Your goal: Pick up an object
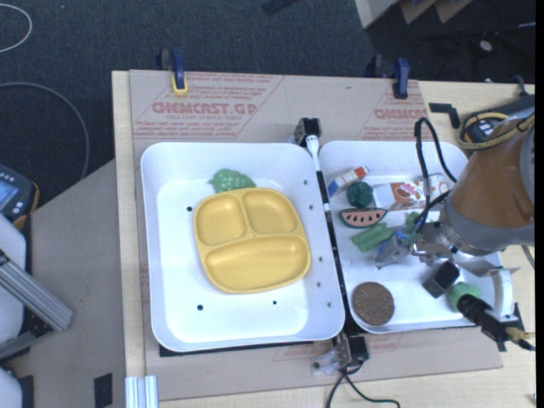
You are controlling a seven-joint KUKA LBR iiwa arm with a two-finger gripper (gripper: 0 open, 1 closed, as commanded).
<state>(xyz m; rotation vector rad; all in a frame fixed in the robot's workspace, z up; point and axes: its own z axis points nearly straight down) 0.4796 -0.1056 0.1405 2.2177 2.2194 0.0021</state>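
Bench [255,100] carries two white bins. Left bin [166,253] holds a yellow divided plate [251,238] with a green leafy toy [231,178] touching its far edge. Right bin [399,317] is crowded: a red-and-white packet [347,178] near the far wall, a dark green lump [360,194], a watermelon slice [363,218] just in front of it, a green pod-like piece [370,238], a printed box [406,194], a brown disc [372,303] at the near wall.

Arm reaches in from the right, orange band over the right bin. Gripper [408,246] sits low among the clutter, just beside the green pod-like piece. Cannot tell whether the jaws are released or clenched; arm and small blue-grey bits there blur together. Nothing visibly between them, so no claim of a hold.

Any of the right-bin things could serve as the target; the pod-like piece and the watermelon slice lie nearest the gripper.

Risks, as I judge them:
- Things lie touching or nearly so. Closing here could pinch two at once, or nudge one aside and catch neither.
- The pod-like piece looks smooth and rounded; it may squirt out sideways.
- The watermelon slice lies flat, little edge to grip.
- A black cable [425,155] loops close above the wrist and could snag on lift.
- The arm's bulk hides part of the bin, so a thing under it could get pressed down.
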